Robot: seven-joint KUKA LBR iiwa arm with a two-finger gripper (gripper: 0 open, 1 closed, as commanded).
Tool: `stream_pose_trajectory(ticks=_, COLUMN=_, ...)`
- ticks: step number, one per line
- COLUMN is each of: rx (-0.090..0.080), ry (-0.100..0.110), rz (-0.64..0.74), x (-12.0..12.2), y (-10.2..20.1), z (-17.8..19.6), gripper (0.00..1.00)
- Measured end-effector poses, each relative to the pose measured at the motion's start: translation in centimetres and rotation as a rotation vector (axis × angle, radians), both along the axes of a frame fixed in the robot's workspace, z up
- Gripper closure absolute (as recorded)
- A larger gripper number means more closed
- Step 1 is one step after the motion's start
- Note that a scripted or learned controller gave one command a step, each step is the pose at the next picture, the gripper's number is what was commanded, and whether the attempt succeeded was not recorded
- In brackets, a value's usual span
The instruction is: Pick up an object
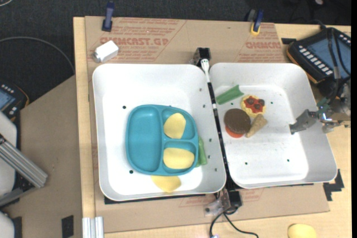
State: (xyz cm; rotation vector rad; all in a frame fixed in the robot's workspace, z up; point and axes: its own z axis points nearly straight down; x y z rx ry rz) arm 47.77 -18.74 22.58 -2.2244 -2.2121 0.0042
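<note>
Lowest in the view, a yellow ball [301, 230] is seen on the bench [61, 136], below the right bin [312, 120]. At that bin's right rim the pincer [298, 121] is found, low over the floor; whether it is spread or closed cannot be told, and nothing is seen in it. Left of the pincer, within the same bin, a brown disc [237, 121], a tan wedge [256, 126], a pizza slice [253, 104] and a green strip [227, 95] are grouped. Further left, the left bin [111, 97] is occupied by a teal divided plate [146, 139] bearing two yellow pieces [174, 126].
</note>
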Motion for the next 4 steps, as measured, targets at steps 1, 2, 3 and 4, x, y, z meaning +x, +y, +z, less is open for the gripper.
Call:
stream_pose_trajectory(ticks=1, rx=0.000, ry=0.000, rz=0.002, x=0.0, y=-3.8, z=-4.4, gripper=0.00)
stream_pose_trajectory(ticks=2, rx=-0.003, ry=-0.007, rz=0.005, x=0.2, y=-3.7, z=-3.0, gripper=1.00)
stream_pose_trajectory(ticks=3, rx=-0.003, ry=-0.015, rz=0.013, x=0.3, y=2.5, z=5.8, gripper=1.00)
stream_pose_trajectory(ticks=4, rx=-0.001, ry=-0.003, rz=0.002, x=0.1, y=-1.2, z=3.4, gripper=1.00)
